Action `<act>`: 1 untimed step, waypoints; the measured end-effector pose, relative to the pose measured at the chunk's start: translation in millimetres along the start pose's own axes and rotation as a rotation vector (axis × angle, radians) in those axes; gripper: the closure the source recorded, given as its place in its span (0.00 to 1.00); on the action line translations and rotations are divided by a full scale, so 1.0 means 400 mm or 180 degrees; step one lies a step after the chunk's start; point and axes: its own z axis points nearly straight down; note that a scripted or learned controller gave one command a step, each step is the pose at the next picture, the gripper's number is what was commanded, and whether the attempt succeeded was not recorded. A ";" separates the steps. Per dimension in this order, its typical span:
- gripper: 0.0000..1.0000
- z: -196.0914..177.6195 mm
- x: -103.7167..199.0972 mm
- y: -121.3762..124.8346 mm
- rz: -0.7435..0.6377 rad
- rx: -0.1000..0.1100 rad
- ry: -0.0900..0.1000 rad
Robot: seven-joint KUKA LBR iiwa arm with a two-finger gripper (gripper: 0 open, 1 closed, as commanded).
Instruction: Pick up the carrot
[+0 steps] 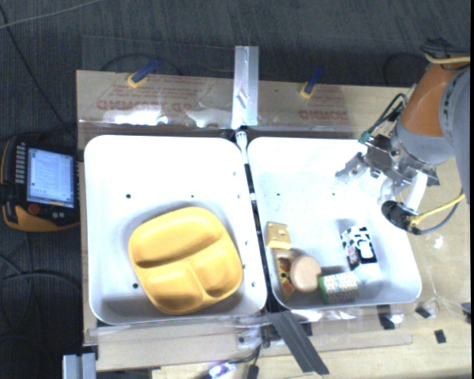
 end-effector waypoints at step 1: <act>0.00 0.157 0.017 -0.181 -0.0056 -0.0027 0.0010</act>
